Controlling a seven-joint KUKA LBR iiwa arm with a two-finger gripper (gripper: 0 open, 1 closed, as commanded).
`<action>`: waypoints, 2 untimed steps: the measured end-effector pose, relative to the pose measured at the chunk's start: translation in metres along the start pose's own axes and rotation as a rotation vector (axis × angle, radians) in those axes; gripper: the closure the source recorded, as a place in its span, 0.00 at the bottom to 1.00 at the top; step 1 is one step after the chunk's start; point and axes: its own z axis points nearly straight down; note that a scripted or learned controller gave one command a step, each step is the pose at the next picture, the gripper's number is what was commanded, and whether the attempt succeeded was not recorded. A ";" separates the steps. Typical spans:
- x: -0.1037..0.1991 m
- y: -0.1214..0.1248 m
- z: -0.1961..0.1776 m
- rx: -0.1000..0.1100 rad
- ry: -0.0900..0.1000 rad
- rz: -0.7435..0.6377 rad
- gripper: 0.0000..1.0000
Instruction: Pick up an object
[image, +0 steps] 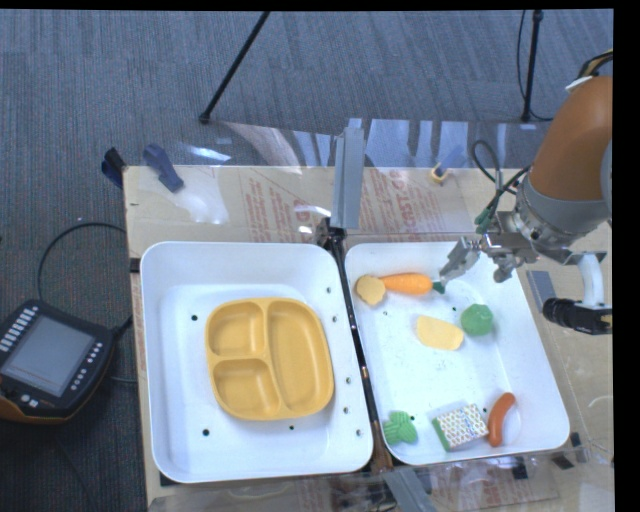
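My gripper (478, 264) hangs over the far edge of the right bin (530, 350), open, with nothing between its fingers (456, 263). Just left of its left finger lies an orange carrot (405, 284) with a green tip, and beside that a small yellow round piece (371, 290). A green ball (477, 320) sits below the gripper, next to a flat yellow slice (440, 332). Along the near side lie a green leafy piece (401, 428), a patterned block (459, 426) and a red sausage (501, 418).
The left bin (170, 300) holds a yellow divided plate (270, 357). A grey upright post (347, 185) stands behind the seam between the bins. A handheld control pendant (45, 358) lies on the floor at the left.
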 end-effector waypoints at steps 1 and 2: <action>0.035 0.037 0.150 0.001 0.000 0.145 0.00; -0.029 0.038 0.081 -0.009 -0.003 0.069 0.00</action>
